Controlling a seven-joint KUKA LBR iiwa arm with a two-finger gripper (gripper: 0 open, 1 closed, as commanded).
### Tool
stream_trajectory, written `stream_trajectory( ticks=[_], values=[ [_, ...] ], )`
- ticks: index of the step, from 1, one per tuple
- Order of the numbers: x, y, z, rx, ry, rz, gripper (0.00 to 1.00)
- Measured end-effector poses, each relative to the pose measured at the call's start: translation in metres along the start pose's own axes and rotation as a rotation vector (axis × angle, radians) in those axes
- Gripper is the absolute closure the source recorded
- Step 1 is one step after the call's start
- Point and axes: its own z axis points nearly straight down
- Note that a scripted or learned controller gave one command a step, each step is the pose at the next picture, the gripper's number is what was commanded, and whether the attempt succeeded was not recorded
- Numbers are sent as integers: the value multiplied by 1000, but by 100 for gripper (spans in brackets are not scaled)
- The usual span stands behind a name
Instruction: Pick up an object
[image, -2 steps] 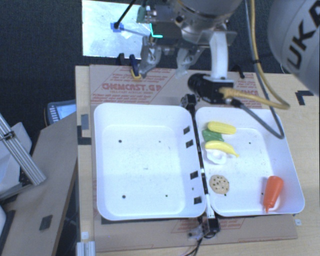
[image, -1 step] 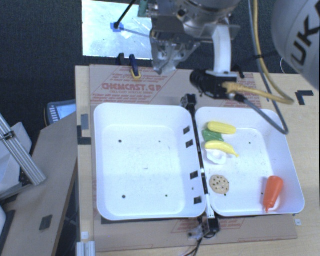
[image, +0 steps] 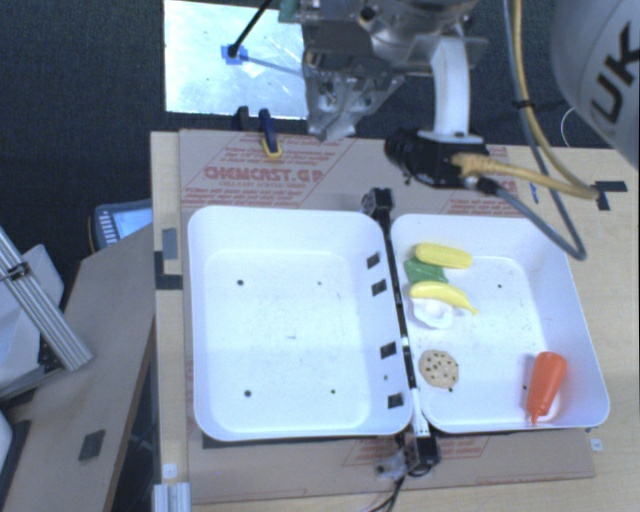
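The right bin holds several small things. A yellow oblong piece lies near its back left corner, on top of a green piece. Just in front of them a yellow banana rests across a small white piece. A round brown cookie sits near the divider at the front. An orange carrot-like piece lies at the front right. My gripper hangs high behind the bins, over the cardboard beyond the left bin's back edge, far from all of them.
The left bin adjoins the right one along a black clipped divider. A yellow-and-blue clamp stands on the cardboard near the gripper. A grey aluminium rail lies off the bench at the left.
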Motion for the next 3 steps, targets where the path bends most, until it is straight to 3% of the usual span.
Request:
stream_trajectory(
  ticks=[3],
  values=[
    [0, 1, -34, -6, 3, -6, 100]
  ],
)
